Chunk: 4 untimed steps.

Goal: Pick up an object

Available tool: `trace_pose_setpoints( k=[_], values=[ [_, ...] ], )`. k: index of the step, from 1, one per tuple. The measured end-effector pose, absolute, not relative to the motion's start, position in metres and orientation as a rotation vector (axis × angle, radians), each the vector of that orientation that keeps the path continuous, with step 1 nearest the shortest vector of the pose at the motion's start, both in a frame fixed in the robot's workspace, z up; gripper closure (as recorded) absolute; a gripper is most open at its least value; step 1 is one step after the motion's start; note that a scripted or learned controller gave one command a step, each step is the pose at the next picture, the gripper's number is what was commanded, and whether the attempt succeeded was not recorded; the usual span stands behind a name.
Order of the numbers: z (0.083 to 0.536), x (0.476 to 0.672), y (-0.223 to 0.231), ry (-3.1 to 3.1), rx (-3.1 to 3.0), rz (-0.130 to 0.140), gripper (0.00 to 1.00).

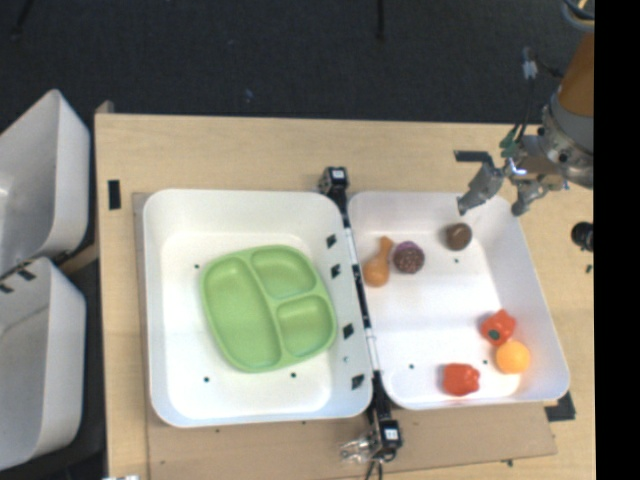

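In the right shallow white bin (520, 258), a red pepper-like toy (460, 379), an orange ball (512, 357) and a red tomato-like piece (498, 325) lie nearest, then a tan drumstick (378, 264) touching a purple round piece (408, 257), a brown ball (458, 236), and beyond it the two-finger gripper (497, 197) spread wide, holding nothing.

Mounted above the bench (250, 148), looking down at a slant. Far enough back to take in both white bins whole: left bin (170, 268) and right bin (430, 318) side by side across the middle of the view. Bench's far edge toward the top, with dark floor (300, 38) beyond it. Near edge toward the bottom. Arm (570, 98) entering at the upper right.
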<state>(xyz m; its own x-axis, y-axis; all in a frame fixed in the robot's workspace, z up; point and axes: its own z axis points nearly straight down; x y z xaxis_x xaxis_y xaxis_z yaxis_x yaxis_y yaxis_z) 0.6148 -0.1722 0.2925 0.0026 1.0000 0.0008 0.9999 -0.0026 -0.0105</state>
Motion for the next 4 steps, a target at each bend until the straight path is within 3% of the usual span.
trace_pose_setpoints(
  k=[1,4],
  values=[
    [0.3,0.616,-0.171,-2.223,-2.223,-0.001,0.0],
    [0.153,0.611,-0.185,-2.22,-2.225,0.003,0.0]
  ],
)
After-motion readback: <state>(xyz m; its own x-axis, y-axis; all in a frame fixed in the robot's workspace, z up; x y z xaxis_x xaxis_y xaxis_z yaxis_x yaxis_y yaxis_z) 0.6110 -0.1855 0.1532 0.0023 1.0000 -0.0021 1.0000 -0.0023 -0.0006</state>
